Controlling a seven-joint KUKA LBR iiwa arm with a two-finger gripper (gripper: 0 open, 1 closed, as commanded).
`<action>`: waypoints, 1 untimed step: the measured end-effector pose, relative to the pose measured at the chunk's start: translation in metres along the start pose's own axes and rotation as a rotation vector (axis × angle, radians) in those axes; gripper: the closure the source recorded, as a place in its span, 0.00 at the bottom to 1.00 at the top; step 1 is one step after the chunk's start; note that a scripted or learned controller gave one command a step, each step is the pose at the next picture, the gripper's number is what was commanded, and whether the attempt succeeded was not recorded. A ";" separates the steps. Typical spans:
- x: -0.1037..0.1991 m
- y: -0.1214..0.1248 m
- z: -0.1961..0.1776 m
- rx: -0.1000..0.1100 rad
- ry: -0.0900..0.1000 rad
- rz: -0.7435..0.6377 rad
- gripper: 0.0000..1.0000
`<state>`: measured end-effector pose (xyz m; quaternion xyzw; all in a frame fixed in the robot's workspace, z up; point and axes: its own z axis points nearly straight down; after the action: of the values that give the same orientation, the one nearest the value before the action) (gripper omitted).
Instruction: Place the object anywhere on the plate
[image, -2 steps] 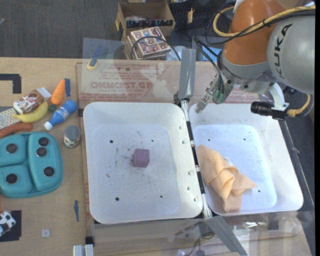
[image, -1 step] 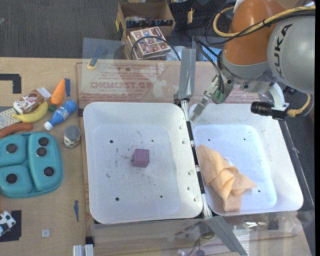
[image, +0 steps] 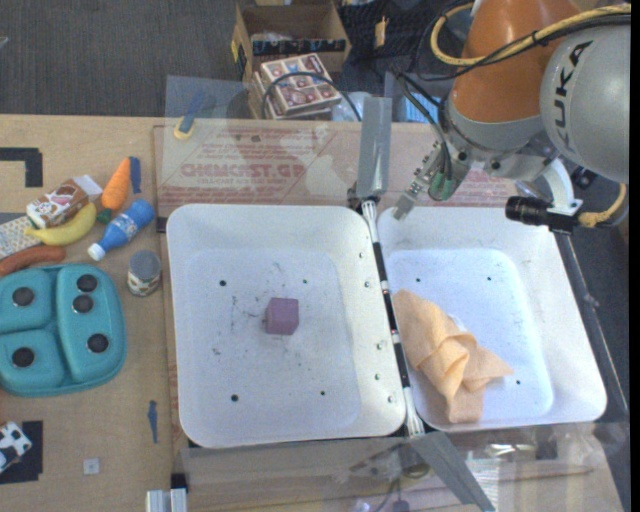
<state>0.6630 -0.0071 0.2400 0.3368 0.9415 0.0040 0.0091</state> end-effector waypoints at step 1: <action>0.000 0.000 0.000 0.000 0.000 0.000 0.00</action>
<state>0.6630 -0.0072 0.2399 0.3369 0.9415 0.0039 0.0089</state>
